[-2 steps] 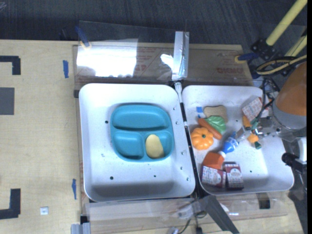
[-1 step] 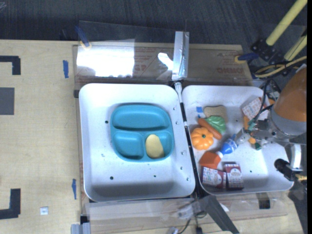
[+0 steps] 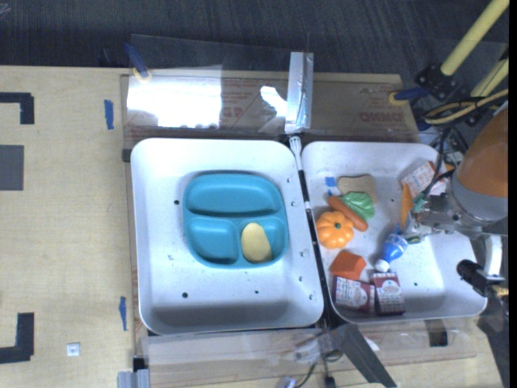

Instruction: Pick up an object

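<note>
Camera view: gripper (image 3: pixel 416 217) near right bin (image 3: pixel 420 293) edge.

The arm (image 3: pixel 489 176) is cut off by the right edge; its tool (image 3: pixel 420 217) is too blurred to read.

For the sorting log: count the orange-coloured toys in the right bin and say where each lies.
3. A pumpkin near the bin's left wall, a carrot just above it by the bread slice, and an orange block below the pumpkin. The arm may hide more.
</note>
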Tool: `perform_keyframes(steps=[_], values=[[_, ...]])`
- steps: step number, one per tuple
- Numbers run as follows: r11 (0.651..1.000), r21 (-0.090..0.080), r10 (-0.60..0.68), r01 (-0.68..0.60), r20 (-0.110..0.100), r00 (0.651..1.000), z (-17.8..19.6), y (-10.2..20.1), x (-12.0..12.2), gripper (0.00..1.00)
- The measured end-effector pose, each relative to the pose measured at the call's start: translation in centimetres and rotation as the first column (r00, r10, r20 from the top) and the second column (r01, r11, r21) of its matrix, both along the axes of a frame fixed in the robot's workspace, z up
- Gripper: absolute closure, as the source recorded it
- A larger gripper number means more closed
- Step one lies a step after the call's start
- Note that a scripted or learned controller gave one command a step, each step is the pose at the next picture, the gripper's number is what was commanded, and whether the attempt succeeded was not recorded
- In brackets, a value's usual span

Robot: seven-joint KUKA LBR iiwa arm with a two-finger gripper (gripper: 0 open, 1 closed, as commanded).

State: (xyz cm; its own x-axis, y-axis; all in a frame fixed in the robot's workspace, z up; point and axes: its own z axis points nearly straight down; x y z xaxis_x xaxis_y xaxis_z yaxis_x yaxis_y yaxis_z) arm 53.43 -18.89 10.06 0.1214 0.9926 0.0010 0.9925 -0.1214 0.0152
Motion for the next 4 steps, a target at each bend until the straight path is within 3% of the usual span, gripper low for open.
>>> perform_keyframes(steps=[1, 2, 3, 4], values=[[1.0, 0.0, 0.0, 0.0, -0.002, 1.0, -0.1, 0.0, -0.1, 0.0], [0.999, 0.0, 0.05, -0.05, -0.012, 0.999, -1.4, 1.4, 7.0, 0.0], [0.999, -0.003, 0.052, -0.052, -0.006, 0.999, -0.2, 1.4, 7.2, 1.0], [1.0, -0.001, 0.004, -0.004, -0.004, 1.0, 13.0, 3.7, 8.7, 1.0]])
